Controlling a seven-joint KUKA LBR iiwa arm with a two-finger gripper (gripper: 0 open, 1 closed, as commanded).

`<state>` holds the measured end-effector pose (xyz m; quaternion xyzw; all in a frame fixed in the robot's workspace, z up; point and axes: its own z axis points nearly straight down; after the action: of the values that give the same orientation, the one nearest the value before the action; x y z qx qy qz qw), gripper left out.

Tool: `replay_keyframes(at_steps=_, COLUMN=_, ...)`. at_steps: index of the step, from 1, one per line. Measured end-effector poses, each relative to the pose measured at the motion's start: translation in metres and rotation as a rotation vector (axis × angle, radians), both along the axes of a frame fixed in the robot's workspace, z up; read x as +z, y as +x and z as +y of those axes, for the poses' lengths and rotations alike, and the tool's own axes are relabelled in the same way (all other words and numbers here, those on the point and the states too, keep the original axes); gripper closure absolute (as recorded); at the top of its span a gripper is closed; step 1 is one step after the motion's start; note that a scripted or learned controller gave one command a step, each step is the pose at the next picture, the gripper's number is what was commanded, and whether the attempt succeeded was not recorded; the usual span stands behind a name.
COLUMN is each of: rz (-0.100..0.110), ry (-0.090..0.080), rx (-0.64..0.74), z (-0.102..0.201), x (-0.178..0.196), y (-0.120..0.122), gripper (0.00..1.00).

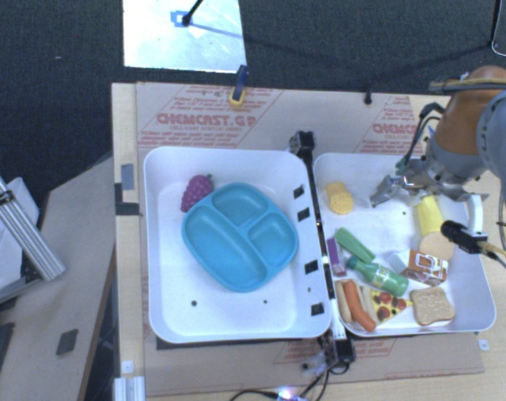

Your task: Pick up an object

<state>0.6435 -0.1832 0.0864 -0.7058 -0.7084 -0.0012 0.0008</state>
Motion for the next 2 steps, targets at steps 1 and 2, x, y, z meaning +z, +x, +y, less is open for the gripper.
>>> replay_keyframes(at_steps=1, rz=-0.006, ry=-0.004, rx=0.002, z=-0.001, x=0.014, y=0.002, gripper=1.0)
replay_keyframes(at_steps=2, rz=-0.005, ry=-0.004, rx=-0.001, z=-0.004, x=0.058, y=0.003, gripper=1.0)
